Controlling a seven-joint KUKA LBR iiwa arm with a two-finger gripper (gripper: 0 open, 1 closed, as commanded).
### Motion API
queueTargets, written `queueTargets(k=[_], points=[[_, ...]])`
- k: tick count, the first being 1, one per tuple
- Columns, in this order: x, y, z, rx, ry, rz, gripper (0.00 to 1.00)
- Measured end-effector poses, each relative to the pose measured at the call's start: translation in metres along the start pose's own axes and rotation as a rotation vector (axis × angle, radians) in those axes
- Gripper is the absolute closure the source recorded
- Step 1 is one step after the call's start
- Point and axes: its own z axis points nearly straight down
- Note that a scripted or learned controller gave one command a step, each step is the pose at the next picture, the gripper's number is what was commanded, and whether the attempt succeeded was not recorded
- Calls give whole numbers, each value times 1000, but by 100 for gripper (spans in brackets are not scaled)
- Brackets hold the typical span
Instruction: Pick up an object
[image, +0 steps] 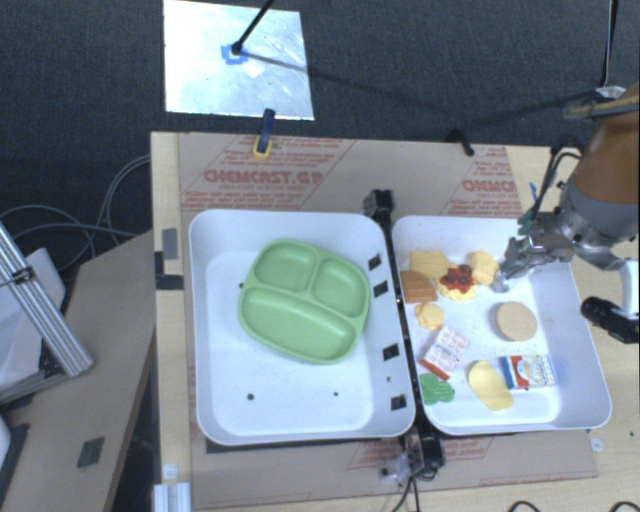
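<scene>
The right white bin (590, 395) holds several toy foods: a yellow piece (428, 263), a tan cracker (418, 288), a red and yellow piece (459, 281), a yellow lump (483, 266), a round tan cookie (516, 322), a small yellow bit (430, 316), a white and red packet (446, 350), a green piece (435, 390), a yellow lemon shape (488, 385) and a blue and white carton (527, 372). My gripper (507, 277) hangs over the bin's upper right, just right of the yellow lump and above the cookie. Nothing shows between its fingers.
The left white bin (215, 400) carries a green divided tray (305, 300). A black divider with clips (392, 310) runs between the bins. Both sit on a cardboard sheet (300, 175). Cables and a metal frame (40, 310) lie off to the left.
</scene>
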Motion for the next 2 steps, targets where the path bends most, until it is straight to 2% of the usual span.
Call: queueTargets(k=[1,2], points=[[43,-33,-1,2,0,1,100],[96,-47,-11,0,1,-1,100]])
